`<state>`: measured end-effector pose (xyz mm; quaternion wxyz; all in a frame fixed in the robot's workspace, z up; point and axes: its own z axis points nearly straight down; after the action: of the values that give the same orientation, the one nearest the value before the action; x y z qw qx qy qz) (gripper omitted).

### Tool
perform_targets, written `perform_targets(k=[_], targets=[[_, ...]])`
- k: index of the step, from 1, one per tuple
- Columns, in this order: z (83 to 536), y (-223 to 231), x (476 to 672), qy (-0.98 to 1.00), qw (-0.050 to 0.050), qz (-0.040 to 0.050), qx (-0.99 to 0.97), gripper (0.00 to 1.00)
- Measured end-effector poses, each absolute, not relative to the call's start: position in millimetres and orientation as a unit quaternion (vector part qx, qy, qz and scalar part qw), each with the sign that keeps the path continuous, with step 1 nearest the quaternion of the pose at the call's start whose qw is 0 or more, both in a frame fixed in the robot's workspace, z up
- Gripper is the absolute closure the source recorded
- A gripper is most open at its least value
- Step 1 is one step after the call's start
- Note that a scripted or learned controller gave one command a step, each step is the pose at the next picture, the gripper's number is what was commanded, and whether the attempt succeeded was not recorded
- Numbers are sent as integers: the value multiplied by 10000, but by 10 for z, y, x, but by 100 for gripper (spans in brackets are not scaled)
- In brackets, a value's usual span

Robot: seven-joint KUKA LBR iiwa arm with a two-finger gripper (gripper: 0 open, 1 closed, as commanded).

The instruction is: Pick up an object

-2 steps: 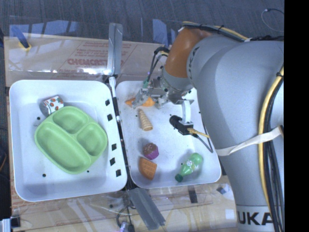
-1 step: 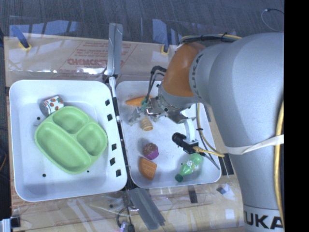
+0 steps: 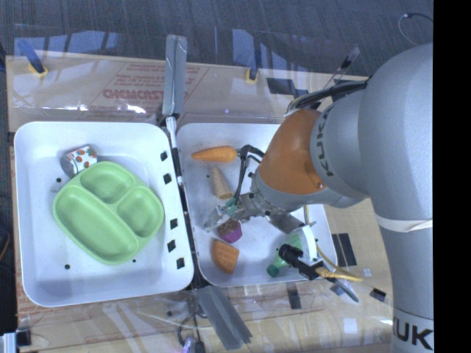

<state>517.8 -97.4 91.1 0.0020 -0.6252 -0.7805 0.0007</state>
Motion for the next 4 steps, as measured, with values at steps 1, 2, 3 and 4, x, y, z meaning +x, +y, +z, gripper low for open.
perform_targets(k=[1,2,3,4], targets=[[1009,-977,5182,-7816,20,10,-6237,100],[1917,-858,5910,-6991,5,7,-7150,100],[1916,-856,5909,-6991,8,7,-7150,0],[910,-1097,5874,-7244,13,9,-6894,0]])
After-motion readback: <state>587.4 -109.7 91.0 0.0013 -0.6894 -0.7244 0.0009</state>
